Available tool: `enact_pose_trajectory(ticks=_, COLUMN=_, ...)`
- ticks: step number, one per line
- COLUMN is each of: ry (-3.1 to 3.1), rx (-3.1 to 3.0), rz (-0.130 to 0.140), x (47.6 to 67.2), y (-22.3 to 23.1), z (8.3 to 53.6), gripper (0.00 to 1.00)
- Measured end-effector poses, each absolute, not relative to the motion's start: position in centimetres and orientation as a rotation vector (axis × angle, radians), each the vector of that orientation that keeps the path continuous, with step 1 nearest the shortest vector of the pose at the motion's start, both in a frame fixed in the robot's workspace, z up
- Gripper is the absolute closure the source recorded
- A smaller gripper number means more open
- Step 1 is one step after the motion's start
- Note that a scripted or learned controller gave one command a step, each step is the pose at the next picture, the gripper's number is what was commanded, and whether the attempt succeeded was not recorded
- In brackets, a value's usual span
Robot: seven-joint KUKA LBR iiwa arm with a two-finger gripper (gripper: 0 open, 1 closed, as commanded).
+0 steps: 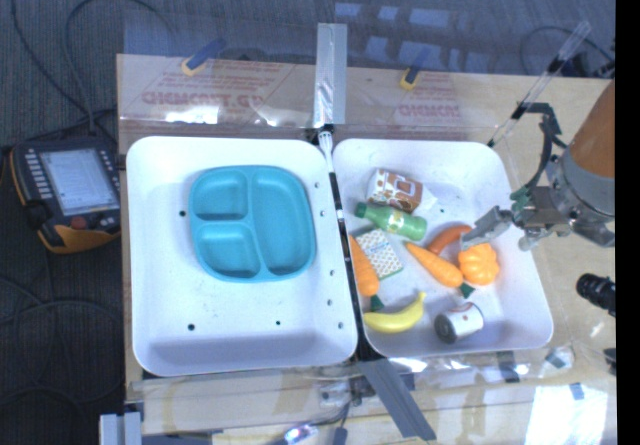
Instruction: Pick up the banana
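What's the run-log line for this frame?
gripper: over right bin, above carrots | banana: front of right bin, not held | blue plate: left bin

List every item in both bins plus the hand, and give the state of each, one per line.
Banana: lying flat near the right bin's front edge, not held.
Blue plate: flat in the left bin.
Green bottle: on its side.
Small box: lying tilted.
Carrot: lying flat.
Can: on its side.
Hand: over the right bin, away from the banana.
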State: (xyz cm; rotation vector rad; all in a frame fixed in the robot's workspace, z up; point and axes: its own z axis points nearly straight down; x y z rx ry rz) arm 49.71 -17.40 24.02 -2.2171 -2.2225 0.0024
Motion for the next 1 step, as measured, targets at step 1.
enact_pose_trajectory(ticks=1, ry=-2.222, rx=-2.215, rz=0.004, x=49.77, y=-17.34, z=24.87, gripper=1.00)
